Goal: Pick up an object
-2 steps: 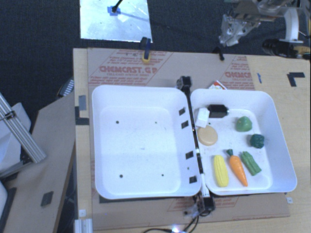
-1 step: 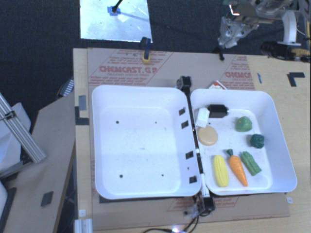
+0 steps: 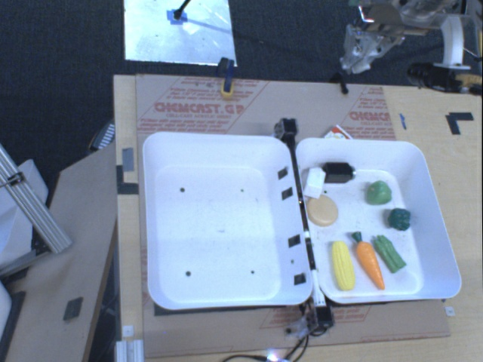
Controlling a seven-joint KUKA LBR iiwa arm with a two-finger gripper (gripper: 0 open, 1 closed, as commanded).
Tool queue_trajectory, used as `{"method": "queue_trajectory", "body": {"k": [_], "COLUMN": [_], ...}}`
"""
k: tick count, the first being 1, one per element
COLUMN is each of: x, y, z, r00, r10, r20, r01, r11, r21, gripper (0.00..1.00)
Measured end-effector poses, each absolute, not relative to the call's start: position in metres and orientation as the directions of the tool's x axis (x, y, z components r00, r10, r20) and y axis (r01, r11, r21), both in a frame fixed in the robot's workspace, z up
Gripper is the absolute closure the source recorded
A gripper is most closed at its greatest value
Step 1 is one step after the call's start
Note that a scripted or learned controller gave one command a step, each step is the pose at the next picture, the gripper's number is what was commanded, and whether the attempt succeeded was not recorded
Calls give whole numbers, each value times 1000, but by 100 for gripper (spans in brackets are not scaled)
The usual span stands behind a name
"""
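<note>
- Plastic bins, two of them, shallow and white with rounded corners, sit side by side on a board; the left bin has a smooth bare floor with four small dark dots, and the right bin holds all the items
- Yellow corn cob with a bumpy surface lies beside a smooth orange carrot with a green top, both at the near end of the right bin
- Ridged green cucumber-like piece lies just beside the carrot; a knobbly dark green broccoli and a rounded lighter green vegetable sit farther back
- Flat tan disc, like a biscuit, lies near the dividing wall, with a small white block and a black block behind it
- Red print on the brown board seems to read "CHEMCAST GP"
- Shiny metal sheet lies on the dark floor behind the bench
- Gripper hangs high above the board, behind the right bin and well apart from every item; it grasps nothing, and how wide it stands I cannot tell
</note>
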State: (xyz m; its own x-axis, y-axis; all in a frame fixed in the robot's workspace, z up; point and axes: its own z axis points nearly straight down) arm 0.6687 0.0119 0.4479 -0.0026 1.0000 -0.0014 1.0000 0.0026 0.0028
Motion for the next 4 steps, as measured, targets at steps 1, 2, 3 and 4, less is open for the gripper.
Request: {"method": "queue_trajectory", "body": {"k": [1,2,3,4], "x": [669,669,669,669], "y": [13,18,16,17], "z": [454,456,458,455], "r00": [-4,-4,-3,-4], "r10": [1000,1000,1000,1000], "r20": [-1,-1,-1,-1], "r01": [1000,1000,1000,1000], "r11": [4,4,3,4], "r21": [3,3,3,3], "gripper": [100,100,100,100]}}
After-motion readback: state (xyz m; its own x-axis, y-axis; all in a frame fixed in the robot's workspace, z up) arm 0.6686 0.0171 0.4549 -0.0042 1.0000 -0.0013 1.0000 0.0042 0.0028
